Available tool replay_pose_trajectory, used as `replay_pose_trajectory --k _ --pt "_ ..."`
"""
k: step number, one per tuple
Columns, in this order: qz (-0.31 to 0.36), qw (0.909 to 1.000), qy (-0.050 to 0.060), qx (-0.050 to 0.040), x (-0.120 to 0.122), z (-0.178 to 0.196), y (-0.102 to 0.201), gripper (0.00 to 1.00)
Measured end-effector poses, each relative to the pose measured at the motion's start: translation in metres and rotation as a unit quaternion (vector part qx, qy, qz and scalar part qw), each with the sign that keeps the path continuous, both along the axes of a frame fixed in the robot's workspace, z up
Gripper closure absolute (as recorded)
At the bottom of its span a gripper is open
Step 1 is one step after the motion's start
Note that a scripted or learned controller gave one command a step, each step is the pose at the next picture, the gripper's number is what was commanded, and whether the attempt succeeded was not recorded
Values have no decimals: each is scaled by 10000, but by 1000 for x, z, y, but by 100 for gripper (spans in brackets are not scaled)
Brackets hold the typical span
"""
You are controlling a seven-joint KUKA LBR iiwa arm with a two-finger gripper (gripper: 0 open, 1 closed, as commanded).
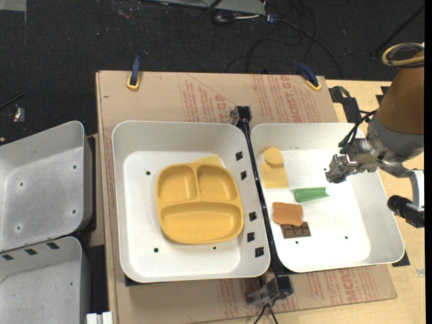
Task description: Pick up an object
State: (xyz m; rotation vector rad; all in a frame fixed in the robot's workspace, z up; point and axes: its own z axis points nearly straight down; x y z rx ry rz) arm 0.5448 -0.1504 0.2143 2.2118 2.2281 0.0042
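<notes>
We take this for a robotics lab: two white bins (189, 137) sit on a cardboard sheet (202, 93) clamped with blue-and-yellow clips (134, 74), loose cables (283, 19) trail over dark carpet (54, 39), and a robot arm (405, 113) reaches in.

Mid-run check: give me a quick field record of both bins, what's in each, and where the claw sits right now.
left bin: holds a yellow divided tray
right bin: holds the small items
items near divider: pale yellow piece with round top; orange-brown piece; dark brown block, touching the orange-brown piece
green piece: lies flat, mid-bin
claw: over right bin, just up-right of the green piece
held: nothing seen between the fingers
</notes>
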Motion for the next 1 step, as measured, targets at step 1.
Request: replay_pose_trajectory --k 1 --pt "1 10000 2 2 24 10 51 100"
